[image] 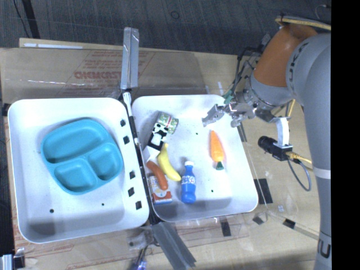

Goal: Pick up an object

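Both white bins (34, 167) smooth glossy plastic; blue divided tray (82, 154) matt plastic; worktop (67, 69) dull cardboard; gripper (216, 114) bare metal.

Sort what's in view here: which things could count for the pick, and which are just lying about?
Part of the job:
- two-finger gripper, above the right bin's far edge
- orange toy carrot
- yellow banana
- blue bottle with white cap
- green-and-silver can
- red sausage
- right white bin

Lying about:
- blue three-compartment plastic tray
- left white bin
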Motion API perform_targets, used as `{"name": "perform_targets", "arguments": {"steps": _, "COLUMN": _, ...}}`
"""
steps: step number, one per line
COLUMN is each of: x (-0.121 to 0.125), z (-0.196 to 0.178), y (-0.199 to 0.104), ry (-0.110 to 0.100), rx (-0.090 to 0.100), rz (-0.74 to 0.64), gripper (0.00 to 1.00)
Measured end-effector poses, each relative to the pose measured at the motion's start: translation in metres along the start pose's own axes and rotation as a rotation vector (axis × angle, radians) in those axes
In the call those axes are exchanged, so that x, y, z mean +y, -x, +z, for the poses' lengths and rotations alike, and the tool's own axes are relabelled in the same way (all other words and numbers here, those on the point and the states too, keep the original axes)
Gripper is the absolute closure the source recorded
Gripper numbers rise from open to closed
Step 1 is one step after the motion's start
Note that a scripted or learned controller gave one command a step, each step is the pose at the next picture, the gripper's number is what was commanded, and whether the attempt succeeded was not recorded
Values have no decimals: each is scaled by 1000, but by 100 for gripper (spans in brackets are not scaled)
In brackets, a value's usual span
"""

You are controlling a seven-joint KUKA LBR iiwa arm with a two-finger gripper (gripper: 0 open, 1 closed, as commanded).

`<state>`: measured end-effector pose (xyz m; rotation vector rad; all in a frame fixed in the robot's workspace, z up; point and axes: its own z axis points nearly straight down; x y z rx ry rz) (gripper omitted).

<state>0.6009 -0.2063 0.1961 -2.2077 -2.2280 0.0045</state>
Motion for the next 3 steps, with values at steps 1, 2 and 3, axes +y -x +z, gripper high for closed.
{"name": "perform_targets", "arguments": {"steps": 1, "x": -11, "z": 104, "y": 1, "ry": 2, "rx": 1, "rz": 24, "gripper": 0}}
{"name": "perform_targets", "arguments": {"steps": 2, "x": -11, "z": 95, "y": 0, "ry": 0, "rx": 1, "rz": 19, "gripper": 100}}
{"name": "perform_targets", "arguments": {"steps": 3, "x": 1, "z": -18, "y": -1, "ry": 5, "rx": -1, "rz": 52, "gripper": 100}}
